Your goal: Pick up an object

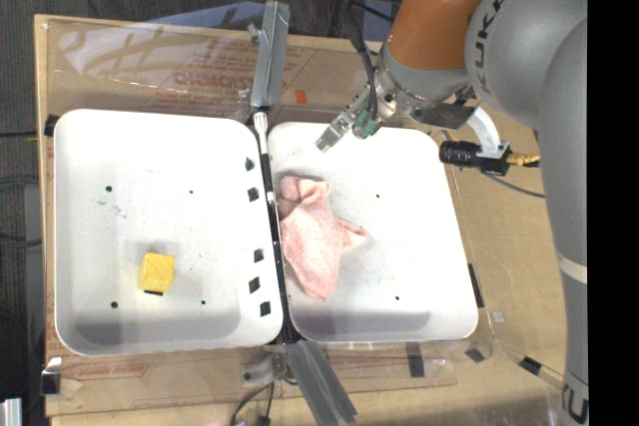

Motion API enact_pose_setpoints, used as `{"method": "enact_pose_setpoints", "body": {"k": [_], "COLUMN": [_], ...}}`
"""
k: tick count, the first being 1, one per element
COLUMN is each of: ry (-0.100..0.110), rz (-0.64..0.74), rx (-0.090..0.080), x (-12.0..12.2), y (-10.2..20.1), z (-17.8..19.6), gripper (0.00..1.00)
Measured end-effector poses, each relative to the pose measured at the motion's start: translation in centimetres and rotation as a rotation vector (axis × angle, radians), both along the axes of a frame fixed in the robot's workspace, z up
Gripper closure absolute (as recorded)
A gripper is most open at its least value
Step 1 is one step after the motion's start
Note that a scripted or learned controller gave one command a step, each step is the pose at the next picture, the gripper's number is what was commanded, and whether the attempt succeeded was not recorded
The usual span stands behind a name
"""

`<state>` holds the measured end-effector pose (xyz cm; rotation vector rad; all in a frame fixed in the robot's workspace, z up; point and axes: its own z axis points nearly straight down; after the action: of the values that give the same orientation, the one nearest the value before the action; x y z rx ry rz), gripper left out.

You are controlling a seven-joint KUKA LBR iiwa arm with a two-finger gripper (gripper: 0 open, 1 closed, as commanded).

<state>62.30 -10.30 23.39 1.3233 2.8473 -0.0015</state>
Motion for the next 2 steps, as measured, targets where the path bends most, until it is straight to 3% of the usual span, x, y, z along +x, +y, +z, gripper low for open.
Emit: {"method": "enact_pose_setpoints", "body": {"k": [1, 2], "ry": [0.002, -0.001], "rz": [-0.221, 0.222], "rx": [0.000, 0.000], "x": [0.7, -0.7], "y": [2.0, 5.3], "z": [1.0, 11.4], "gripper": [1.00, 1.00]}}
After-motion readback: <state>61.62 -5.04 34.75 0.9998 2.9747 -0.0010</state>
